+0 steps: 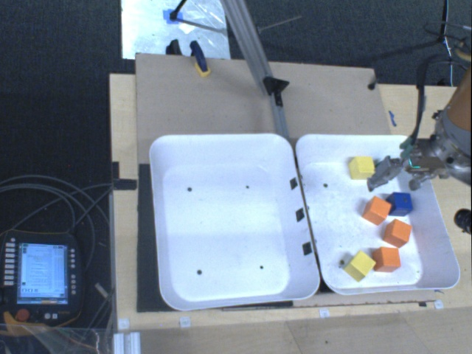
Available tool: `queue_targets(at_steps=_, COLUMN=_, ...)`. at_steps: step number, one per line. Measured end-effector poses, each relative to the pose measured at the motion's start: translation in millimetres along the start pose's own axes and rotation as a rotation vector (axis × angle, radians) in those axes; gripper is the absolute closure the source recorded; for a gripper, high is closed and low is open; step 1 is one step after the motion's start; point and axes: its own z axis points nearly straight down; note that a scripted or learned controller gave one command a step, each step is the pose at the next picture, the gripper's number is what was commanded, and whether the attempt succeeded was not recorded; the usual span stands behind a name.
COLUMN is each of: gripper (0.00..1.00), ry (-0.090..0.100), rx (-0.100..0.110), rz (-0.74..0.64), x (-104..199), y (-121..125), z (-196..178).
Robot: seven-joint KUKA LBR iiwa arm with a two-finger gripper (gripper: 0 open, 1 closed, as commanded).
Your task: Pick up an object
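Over rt bin (435, 271), claw (386, 174) spread, nothing gripped, near small yellow cube (361, 167) & orange cube (377, 209)

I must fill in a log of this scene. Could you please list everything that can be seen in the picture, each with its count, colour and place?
yellow cubes: 2, yellow, right bin; one at the far side, one near the front edge
orange cubes: 3, orange, right bin; middle, lower right, front beside a yellow cube
blue cube: 1, blue, right bin, next to the middle orange cube
left bin: 1, white, bench left
right bin: 1, white, bench right
bench: 1, light brown, under both bins
teach pendant: 1, dark with lit screen, floor at lower left
clamps: 2, black and yellow-blue, bench far edge
gripper: 1, grey, over the right bin's far right part
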Motion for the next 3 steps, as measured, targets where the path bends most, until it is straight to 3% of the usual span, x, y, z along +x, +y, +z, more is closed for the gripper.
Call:
queue_targets(at_steps=1, gripper=0.00, ry=0.000, rx=-0.001, rz=0.001, x=0, y=0, z=0)
queue_targets(at_steps=3, gripper=0.00, ry=0.001, rx=0.005, rz=0.003, x=-3, y=-2, z=87)
